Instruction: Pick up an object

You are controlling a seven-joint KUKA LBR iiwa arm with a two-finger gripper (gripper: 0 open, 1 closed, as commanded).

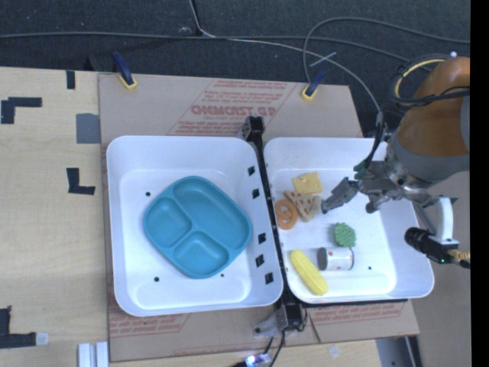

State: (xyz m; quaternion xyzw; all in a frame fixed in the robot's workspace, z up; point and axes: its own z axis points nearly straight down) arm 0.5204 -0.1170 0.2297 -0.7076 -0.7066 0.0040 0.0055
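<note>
- Nearest to me lay the corn cob [309,272] at the front of the right bin [405,277]; just beside it I saw a small cylinder [336,259], with a green object [344,234] behind that
- Further back sat a yellow wedge [307,183], a waffle-like piece [306,203] and a pretzel [286,213], bunched near the divider
- I saw the pincer [338,196] hanging over the right bin, right of the waffle-like piece; I could not tell its state
- Left bin [126,167] held a blue divided tray [197,225]; both bins sat on the bench [46,228]
</note>
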